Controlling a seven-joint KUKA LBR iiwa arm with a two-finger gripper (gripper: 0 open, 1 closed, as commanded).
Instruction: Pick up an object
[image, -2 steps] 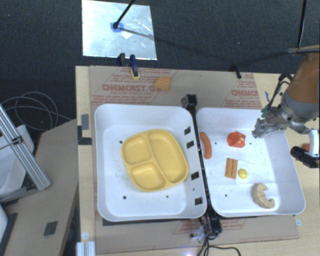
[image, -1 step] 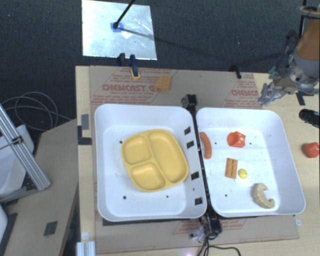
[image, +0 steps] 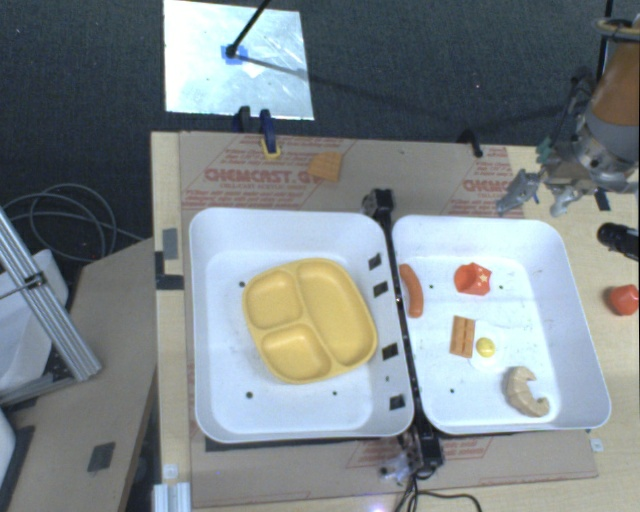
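You are at the very start of the pick: the gripper (image: 540, 192) hangs above the bench just beyond the far rim of the right bin (image: 570, 300), outside it, with its fingers spread and nothing between them. No object is lifted yet.

Your candidates all lie in the right bin. Count them: 1 sausage (image: 411, 290) against the near-left wall beside the divider, 1 red block (image: 473, 278) toward the far side, 1 brown wafer-like bar (image: 462, 336) in the middle, 1 fried egg (image: 484, 350) touching or just beside that bar, and 1 pale curved pastry (image: 525, 391) near the front right corner. That makes 5 things.

The left bin (image: 220, 330) holds 1 yellow divided tray (image: 308, 320) with 3 compartments.

For the next move, I judge you need to bring the arm in over the right bin, choose 1 piece that stands apart, and descend with the fingers straddling it. The red block looks the closest to the tool and well clear of its neighbours. The bar and egg sit too tight together for a clean grasp, and the sausage hugs the wall.
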